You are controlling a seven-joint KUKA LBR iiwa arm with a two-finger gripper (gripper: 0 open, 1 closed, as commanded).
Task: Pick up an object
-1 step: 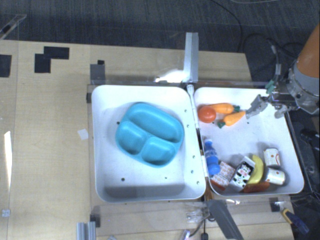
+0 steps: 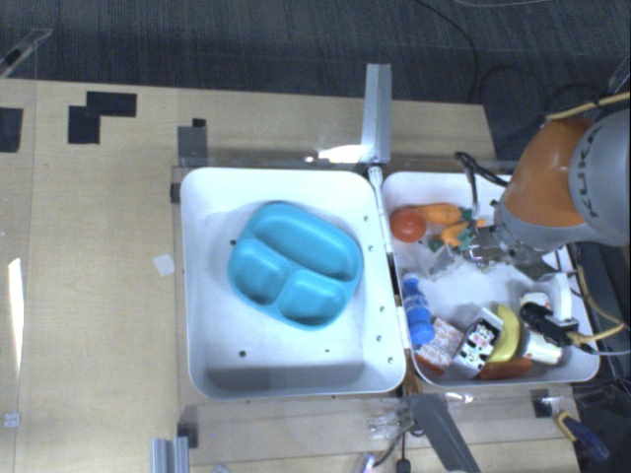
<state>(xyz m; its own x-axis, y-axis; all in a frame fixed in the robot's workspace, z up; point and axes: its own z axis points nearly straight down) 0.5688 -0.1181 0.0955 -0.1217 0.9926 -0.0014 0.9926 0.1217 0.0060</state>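
Gripper low in the right bin, grip state undetermined.

The gripper (image 2: 471,249) is seen low over the upper middle of the right bin (image 2: 588,368), beneath the grey wrist and orange band; whether anything is held cannot be told. From near to far, a yellow banana (image 2: 508,333) is noted at the bin's front wall, lying towards the near right of the gripper, long axis running roughly front to back. A blue bottle (image 2: 415,311) lies by the left wall, to the near left. A red tomato (image 2: 408,225) and an orange carrot (image 2: 440,213) sit just beside the gripper on its far left. The carrot's long axis is set left to right. These two are judged the nearest candidates. The left bin (image 2: 202,264) holds a blue tray (image 2: 294,262).
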